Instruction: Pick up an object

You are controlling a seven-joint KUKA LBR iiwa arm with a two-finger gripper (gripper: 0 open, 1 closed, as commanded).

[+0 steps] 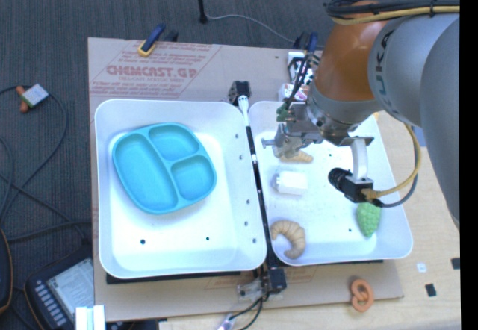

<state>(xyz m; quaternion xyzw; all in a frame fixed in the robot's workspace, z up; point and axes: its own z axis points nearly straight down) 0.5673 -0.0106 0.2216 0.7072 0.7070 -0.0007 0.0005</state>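
Note:
My gripper (290,143) hangs low over the upper left part of the right bin (396,243). Directly under and beside its tip lies a small tan object (302,157). A white block (290,183) lies just below that, apart from the gripper. A tan croissant-shaped toy (290,237) rests near the bin's front left corner. A green leafy toy (367,219) lies at the right. The arm's wrist hides the fingertips.
The left bin (123,243) holds a blue divided plate (163,166). A black clamp (240,91) sits at the top of the divider between the bins. An orange ring (361,294) lies on the cardboard below the right bin. Cables trail near the arm.

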